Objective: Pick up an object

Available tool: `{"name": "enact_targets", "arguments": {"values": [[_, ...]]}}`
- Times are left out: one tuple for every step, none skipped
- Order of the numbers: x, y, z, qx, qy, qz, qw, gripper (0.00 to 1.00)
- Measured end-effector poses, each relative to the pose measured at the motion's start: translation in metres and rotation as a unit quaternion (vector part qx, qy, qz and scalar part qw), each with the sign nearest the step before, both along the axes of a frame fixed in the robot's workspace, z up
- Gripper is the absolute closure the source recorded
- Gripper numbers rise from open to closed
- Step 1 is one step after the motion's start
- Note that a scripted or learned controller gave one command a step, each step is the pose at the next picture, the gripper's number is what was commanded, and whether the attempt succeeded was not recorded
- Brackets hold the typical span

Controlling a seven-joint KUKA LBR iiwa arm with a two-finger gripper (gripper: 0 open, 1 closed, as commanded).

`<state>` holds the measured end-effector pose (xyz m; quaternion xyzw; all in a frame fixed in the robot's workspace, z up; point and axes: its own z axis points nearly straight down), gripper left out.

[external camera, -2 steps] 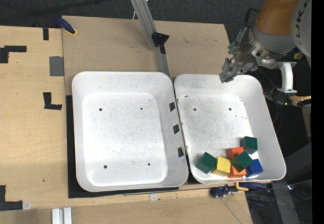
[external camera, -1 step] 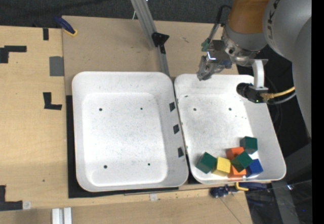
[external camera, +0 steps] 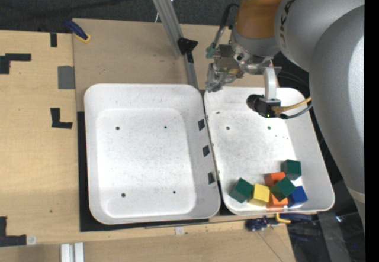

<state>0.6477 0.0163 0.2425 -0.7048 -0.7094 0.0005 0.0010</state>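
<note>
Camera view: arm [external camera: 320,36] enters from right, wrist bent down, gripper [external camera: 214,82] over right bin's [external camera: 249,136] far-left corner; finger state cannot be told. Blocks [external camera: 269,188] (green, yellow, orange, blue) clustered at right bin's near-right corner, cluster running roughly along near edge. Left bin [external camera: 100,101] alongside

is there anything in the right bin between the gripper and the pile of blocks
Nothing visible. The gripper sits at the far left corner of the right bin, and the blocks are clustered in its near right corner. The bin floor between them is bare white.
</note>
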Motion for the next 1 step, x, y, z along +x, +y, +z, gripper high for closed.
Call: {"name": "enact_targets", "arguments": {"values": [[0.0149, 0.0553, -0.0116, -0.0005, 0.0, -0.002, 1.0, 1.0]]}}
